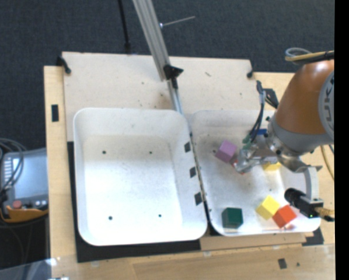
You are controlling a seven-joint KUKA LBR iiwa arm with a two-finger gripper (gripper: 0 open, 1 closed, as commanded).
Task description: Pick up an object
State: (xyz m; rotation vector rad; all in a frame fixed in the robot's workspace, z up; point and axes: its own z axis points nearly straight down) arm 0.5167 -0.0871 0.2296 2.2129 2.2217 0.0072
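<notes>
Purple block (226,152) just beside metal claw (243,165); smooth white bin (205,134)

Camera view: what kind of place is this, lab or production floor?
Likely a robotics lab bench: two white bins on a plywood board, toy blocks in the right one, dark carpet around, an aluminium pole rising over the bench.

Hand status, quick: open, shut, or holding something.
Hand: low in the right bin, beside the purple block; cannot be told whether it grips anything.
</notes>
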